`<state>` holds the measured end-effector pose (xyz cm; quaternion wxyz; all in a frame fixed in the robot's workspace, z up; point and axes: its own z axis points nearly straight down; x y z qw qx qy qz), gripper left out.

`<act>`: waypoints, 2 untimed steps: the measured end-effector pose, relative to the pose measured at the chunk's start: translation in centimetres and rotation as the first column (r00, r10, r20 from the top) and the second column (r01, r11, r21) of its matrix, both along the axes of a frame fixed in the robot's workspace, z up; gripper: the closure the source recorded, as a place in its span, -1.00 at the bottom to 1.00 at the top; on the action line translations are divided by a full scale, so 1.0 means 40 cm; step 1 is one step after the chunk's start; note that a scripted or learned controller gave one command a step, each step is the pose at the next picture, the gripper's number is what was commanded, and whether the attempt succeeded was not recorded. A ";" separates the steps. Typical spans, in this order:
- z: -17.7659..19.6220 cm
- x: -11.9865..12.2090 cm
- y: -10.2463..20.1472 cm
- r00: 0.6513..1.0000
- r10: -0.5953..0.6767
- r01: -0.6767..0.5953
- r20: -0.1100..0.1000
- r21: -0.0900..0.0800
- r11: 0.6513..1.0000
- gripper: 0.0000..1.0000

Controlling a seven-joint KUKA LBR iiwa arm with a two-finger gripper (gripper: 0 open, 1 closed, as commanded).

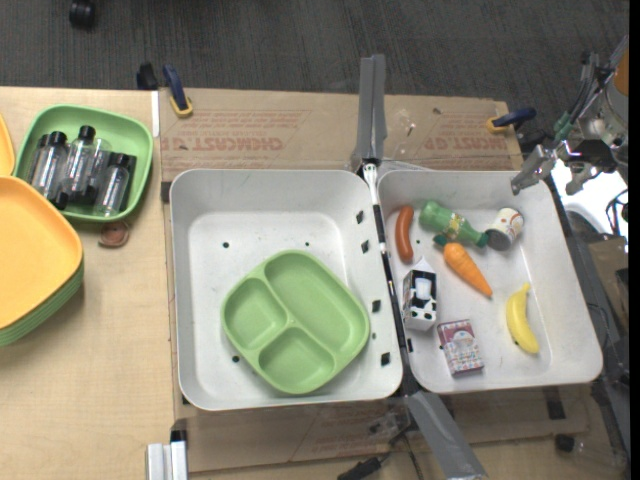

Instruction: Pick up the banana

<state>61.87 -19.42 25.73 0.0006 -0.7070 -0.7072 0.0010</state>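
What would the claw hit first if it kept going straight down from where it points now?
Probably the right bin's upper right rim, not the banana, which lies nearer the camera. The claw hangs above that corner; depth is unclear.

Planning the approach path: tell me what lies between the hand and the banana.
In the camera view, only bare white bin floor separates the hand at the right bin's top right rim from the banana. The carrot lies left of that line.

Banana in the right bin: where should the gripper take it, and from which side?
Probably grip the banana across its thick middle, coming straight down from above. It lies flat, running near-far beside the bin's right wall, so close the fingers left-right across its narrow width.
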 end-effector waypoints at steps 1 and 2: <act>0.020 0.001 -0.001 1.000 0.002 -0.002 -0.001 -0.001 1.000 1.00; 0.094 0.102 -0.039 1.000 -0.007 0.007 0.002 -0.001 1.000 1.00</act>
